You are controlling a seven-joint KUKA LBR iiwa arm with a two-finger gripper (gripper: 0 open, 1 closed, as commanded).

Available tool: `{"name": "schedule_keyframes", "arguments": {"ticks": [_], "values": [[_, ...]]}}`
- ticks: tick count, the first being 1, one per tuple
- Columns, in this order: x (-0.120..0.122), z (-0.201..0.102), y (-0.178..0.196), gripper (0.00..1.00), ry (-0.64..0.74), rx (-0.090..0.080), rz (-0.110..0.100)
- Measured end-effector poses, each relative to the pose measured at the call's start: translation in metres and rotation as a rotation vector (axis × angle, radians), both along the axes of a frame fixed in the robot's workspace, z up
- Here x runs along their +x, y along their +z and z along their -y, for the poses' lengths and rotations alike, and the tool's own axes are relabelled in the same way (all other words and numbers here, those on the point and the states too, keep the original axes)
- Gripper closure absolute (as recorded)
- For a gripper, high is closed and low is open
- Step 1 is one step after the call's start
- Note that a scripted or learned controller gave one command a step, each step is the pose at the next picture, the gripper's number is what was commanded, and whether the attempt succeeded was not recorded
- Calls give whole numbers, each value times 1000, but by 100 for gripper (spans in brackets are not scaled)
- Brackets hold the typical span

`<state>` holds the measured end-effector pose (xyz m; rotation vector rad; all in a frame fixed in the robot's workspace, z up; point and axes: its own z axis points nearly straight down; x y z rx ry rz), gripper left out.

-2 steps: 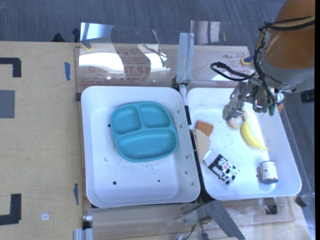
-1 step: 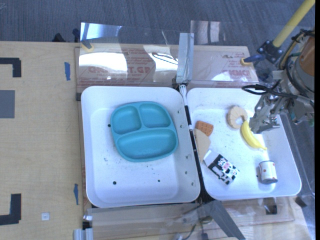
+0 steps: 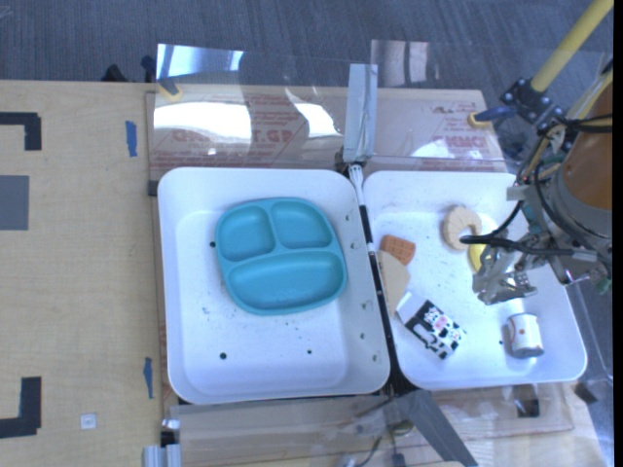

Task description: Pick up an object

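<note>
White bin, right (image 3: 458,363): holds all 5 loose objects.
Pincer (image 3: 498,285): hanging low near the bin's right edge, jaw state unclear.
Small can (image 3: 524,335): near right corner; light, stiff, slippery, so grip its round sides.

Blue plate (image 3: 280,256): smooth matt plastic. White bins (image 3: 185,290): glossy plastic, speckled. Bench (image 3: 78,290): pale matt wood. Gripper (image 3: 498,285): bare shiny metal.

The claw (image 3: 503,282) hides most of a yellow object (image 3: 476,257).
</note>
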<state>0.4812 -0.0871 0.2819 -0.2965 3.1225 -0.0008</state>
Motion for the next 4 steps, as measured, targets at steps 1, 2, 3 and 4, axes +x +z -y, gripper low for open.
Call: {"name": "schedule_keyframes", "arguments": {"ticks": [1, 2, 3, 4], "values": [[11, -37, -42, 100, 687, -1, -3], [24, -40, -27, 100, 1089, -5, 5], [-1, -43, -42, 100, 1579, -3, -1], [0, -6, -6, 100, 2042, -9, 3]]}}
